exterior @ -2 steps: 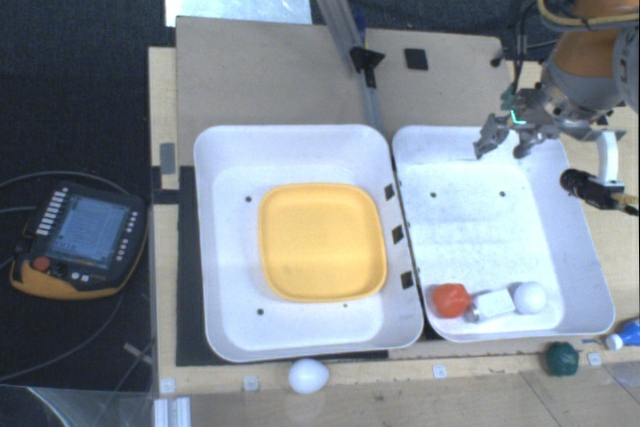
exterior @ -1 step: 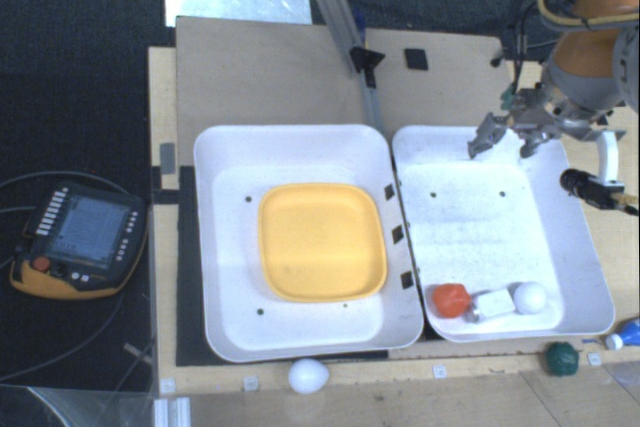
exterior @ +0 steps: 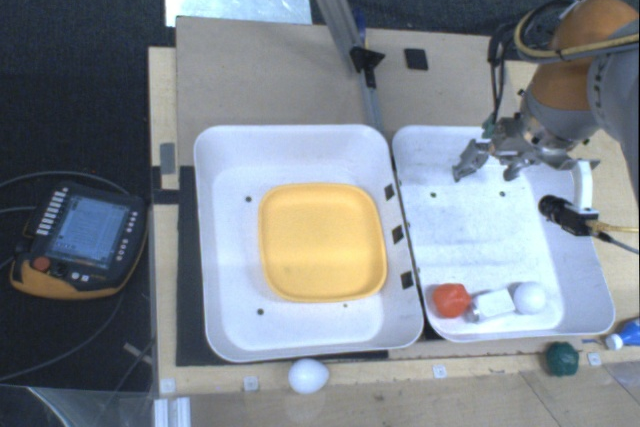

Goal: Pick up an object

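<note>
The gripper (exterior: 490, 163) hangs over the far end of the right bin (exterior: 470, 225), fingers spread and holding nothing. A red ball (exterior: 449, 299), a small white block (exterior: 492, 304) and a white ball (exterior: 529, 296) sit in a row along the bin's near wall, well apart from it. The floor between lies bare. A yellow plate (exterior: 322, 241) lies in the left bin (exterior: 225, 215). A white egg (exterior: 308, 376) and a green ball (exterior: 561, 358) rest on the bench outside.

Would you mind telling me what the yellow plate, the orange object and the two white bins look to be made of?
Yellow plate: probably plastic, matte, with an even colour and soft rounded corners. Orange object: unclear, perhaps rubber or plastic; smooth, with a faint sheen. White bins: likely thin moulded plastic, with rounded rims and a slightly speckled floor.
</note>
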`<state>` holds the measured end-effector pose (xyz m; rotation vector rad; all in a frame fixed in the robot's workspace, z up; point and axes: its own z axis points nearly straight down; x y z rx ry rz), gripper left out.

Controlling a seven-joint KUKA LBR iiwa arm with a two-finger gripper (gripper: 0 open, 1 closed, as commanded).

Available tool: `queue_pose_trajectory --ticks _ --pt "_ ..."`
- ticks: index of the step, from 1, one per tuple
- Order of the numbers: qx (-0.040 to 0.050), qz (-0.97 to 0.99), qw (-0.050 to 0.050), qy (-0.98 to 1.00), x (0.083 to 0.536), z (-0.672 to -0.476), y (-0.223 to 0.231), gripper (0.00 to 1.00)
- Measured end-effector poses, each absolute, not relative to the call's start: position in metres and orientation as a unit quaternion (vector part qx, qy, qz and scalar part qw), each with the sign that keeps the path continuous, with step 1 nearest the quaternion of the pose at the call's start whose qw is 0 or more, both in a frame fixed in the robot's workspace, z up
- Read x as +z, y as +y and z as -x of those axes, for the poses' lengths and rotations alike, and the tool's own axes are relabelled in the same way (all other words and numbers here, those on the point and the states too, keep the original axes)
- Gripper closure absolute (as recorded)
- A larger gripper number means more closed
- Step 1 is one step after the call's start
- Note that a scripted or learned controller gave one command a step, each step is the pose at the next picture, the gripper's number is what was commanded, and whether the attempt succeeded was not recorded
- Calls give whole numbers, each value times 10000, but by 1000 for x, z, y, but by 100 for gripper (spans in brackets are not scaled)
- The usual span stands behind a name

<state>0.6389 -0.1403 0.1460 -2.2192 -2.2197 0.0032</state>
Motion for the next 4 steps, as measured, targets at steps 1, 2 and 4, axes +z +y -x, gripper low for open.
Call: queue_pose_trajectory --ticks 1,2,4 --pt "9 7070 12 -7072 94 -638 -140 0" --pt "-7 7069 -11 -7073 107 -640 -140 100" --pt "-18 7069 -27 -7073 214 -647 -153 100"
